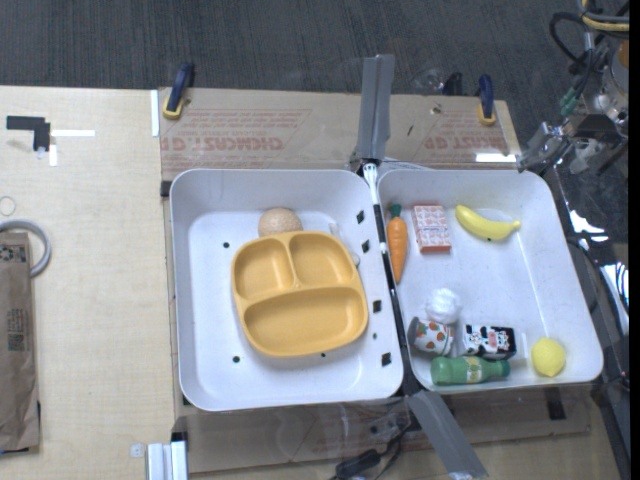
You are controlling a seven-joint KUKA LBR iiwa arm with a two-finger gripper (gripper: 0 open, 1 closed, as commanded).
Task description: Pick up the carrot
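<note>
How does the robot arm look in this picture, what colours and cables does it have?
At the top right, the arm shows as grey and silver metal parts. Yellow and black cables loop over it, with thin green wires lower down. The pincer is too cluttered to make out.

- The arm (598,58) shows at the top right corner as a cluster of grey and silvery metal parts, partly cut off by the frame.
- Yellow and black cables (603,8) loop over its upper end, curving in bundles.
- A thin green wire (572,96) runs down among the metal pieces.
- A pale grey, angular bracket (545,146) juts out toward the left at its lower end, with light, shiny edges.
- Dark housing sits behind the bright parts; its details are too small and blurred to make out.
- No markings or screws can be read at this size.
</note>
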